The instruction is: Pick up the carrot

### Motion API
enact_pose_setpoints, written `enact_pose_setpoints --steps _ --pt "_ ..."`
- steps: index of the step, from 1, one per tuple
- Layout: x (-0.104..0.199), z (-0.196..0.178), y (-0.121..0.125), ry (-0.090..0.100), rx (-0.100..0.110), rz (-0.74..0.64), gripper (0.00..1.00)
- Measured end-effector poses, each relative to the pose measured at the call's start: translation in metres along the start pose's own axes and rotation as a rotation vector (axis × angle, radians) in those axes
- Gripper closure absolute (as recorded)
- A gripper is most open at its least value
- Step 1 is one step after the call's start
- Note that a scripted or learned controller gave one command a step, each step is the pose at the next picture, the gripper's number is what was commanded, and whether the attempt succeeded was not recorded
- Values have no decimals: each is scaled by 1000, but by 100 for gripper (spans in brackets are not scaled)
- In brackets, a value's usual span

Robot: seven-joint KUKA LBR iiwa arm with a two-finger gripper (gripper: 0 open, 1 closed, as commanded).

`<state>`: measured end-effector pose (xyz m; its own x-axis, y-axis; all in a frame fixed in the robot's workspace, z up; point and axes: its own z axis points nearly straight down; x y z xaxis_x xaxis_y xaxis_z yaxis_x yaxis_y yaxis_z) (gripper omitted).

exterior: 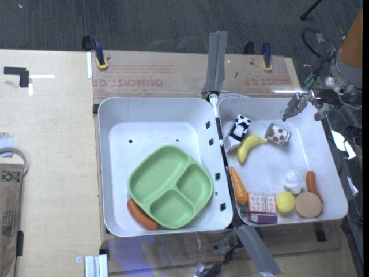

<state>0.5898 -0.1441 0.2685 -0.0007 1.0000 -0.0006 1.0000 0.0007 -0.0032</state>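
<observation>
Nothing picked yet: the carrot (238, 187) lies in the right bin (331, 154), tight against its left wall, well apart from the gripper (294, 107), which hangs over the bin's far right corner with fingers spread and nothing between them. The whole reach and grasp is left, I'd judge. Left bin (109, 154) holds a green divided plate (170, 186) and a sausage (141, 214). Right bin also carries a banana (249, 147), lemon (285, 201) and small cup (278, 135)

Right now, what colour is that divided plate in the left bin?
Pale green; the divided plate has three compartments, shown in the camera view.
</observation>
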Motion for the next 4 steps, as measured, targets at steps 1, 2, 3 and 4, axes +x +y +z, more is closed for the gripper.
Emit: enact_pose_setpoints --steps 1,2,3,4 --pt "37 168 -33 1 0 1 0" --pt "36 159 -33 1 0 5 100" --pt "107 78 -59 0 -1 91 100" --pt "181 78 -112 -1 2 90 100"
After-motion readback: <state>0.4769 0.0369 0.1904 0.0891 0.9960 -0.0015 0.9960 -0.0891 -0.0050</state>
